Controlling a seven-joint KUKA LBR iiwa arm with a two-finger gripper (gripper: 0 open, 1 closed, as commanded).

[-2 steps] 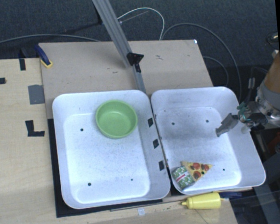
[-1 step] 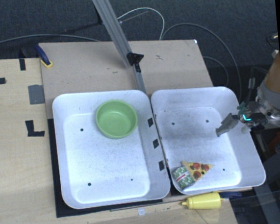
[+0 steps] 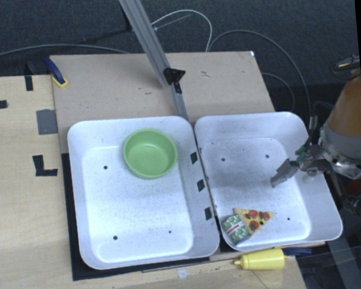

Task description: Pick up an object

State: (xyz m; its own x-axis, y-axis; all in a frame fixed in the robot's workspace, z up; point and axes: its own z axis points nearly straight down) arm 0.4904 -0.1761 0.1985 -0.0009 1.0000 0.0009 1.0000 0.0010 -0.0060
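Nearest the camera, a yellow plastic squeeze bottle [image 3: 263, 260] lies on its side on the bench, just outside the front rim of the right-hand shallow white bin [image 3: 315, 226]. Just inside that rim, at the bin's front-left corner, lie a small flat pizza-slice toy [image 3: 256, 218] and, touching it on the left, a small green-and-white patterned piece [image 3: 234, 228], too small to identify. Either is a likely pick target.

Judgement: both look light and stiff, probably plastic. The slice is thin and lies flat, so it could slip; best taken across its narrow width from above. The bin wall nearby crowds the approach.

Further back, the gripper [image 3: 284, 174] sits over the right bin's right-middle floor, well apart from both toys. One dark finger points left; whether it is released or clenched, cannot tell. Nothing is visibly between the fingers.

In the left-hand shallow white bin [image 3: 90, 200], a round light-green plastic bowl [image 3: 149, 153] stands upright near the back. It looks light and rigid, graspable by its rim.
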